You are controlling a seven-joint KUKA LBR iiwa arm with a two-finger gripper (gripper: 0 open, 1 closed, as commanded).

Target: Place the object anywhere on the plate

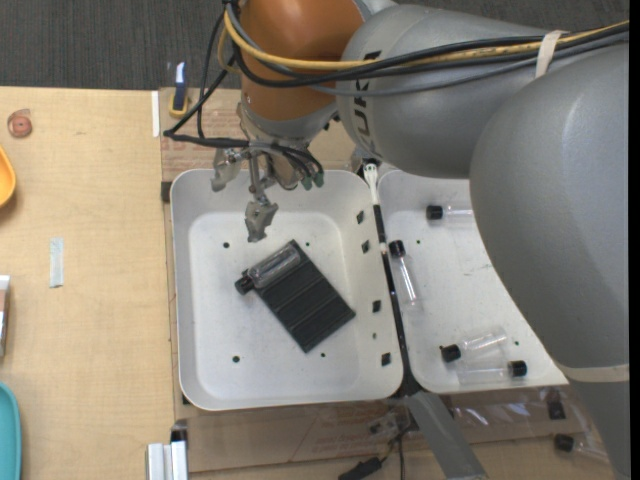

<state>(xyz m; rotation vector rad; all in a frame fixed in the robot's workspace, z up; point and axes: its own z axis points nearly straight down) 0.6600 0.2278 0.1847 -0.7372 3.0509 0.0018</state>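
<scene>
Nearest the lens you have the grey arm [520, 168], which takes up the upper right and reaches leftward. Its orange band [295, 28] sits over the far edge of the left bin. The wrist points downward, so the gripper [257, 213] hangs over the far half of that bin, just beyond the slab and apart from it. You cannot judge from this angle whether it is spread or closed.

Count as follows. Two white bins, left [200, 368] and right [450, 288], stand side by side. One black ribbed slab [305, 306] lies flat and skewed near the middle of the left bin. One clear tube with a black cap [270, 266] lies touching the slab's far edge. Four more capped tubes lie in the right bin: one far [435, 211], one along the divider [400, 268], and two near [470, 348] [505, 370]. On the wooden bench [100, 368] to the left lie one small grey strip [56, 263] and one reddish disc [18, 123].
</scene>
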